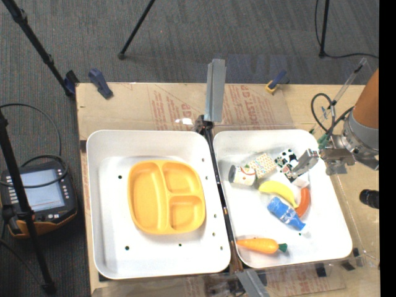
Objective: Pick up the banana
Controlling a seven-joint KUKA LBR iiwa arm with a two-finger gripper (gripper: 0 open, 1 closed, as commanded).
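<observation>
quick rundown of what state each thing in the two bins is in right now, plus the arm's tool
banana: lying in the right bin, not held
tool: low over the right bin, just up and right of the banana
carrot: lying flat near the bin's front edge
blue packet: lying against the banana's lower side
orange-red piece: lying right of the banana
yellow divided tray: flat in the left bin
</observation>
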